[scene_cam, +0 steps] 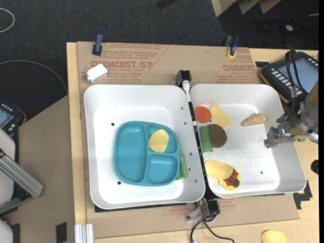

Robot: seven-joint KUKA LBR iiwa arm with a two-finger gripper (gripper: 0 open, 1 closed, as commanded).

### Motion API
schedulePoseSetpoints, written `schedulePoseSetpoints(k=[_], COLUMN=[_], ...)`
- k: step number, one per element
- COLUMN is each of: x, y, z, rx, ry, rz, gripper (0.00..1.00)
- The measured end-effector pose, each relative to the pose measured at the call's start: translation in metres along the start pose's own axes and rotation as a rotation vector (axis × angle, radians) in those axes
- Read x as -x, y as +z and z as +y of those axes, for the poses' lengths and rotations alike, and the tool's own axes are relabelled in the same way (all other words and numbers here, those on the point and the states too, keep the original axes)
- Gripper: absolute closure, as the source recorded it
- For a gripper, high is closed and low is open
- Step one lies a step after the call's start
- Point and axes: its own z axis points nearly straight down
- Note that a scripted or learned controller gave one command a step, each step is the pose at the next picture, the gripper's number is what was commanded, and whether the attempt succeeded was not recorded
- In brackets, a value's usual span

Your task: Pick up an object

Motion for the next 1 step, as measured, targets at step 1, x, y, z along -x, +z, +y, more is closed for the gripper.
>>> schedulePoseSetpoints(k=[1], x=[0.0559], y=[0.0463], z=[0.0837], rx=[0.018], ry=[0.0], rz=[-0.011], gripper=[1.0])
